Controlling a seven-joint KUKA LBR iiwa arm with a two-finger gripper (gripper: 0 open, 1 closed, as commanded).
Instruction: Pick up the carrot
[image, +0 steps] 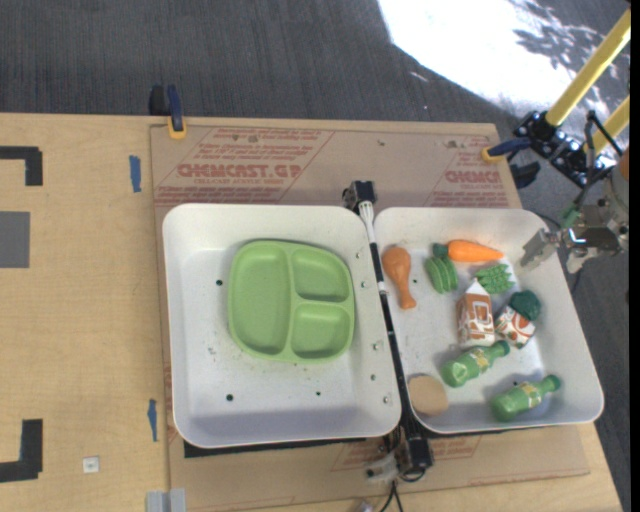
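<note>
Table (80, 330) is tan board with black tape marks on the left side and blue tape bits near the cardboard sheet (320, 160) that lies under both bins. Left bin (190, 300) carries a green divided plate (292, 300), three compartments, sitting roughly centre. Right bin (570, 330) sits just beside it, rims touching along the middle seam, and carries all the small items. Hand (560, 245) is at the right bin's upper right edge, over the rim, grey, fingers apart as far as the view shows, nothing between them. Carrot (472, 251) lies flat near the top of the right bin, orange, tip pointing right, just left of the hand but apart from it. Directly below the carrot's tip is a green ridged leaf piece (494, 279); left of the carrot, touching or nearly so, a green pea pod (440, 270). Drumstick (400, 272) lies at the bin's left side near the seam, thick end up. Small carton (477, 314) stands mid-bin, with a red and white item (514, 327) at its right and a dark green piece (525, 303) above that. Two green bottles lie on their sides lower down: one (474, 364) below the carton, the other (522, 397) near the bottom right corner. A tan round disc (428, 394) sits at the bottom left of that bin.
</note>
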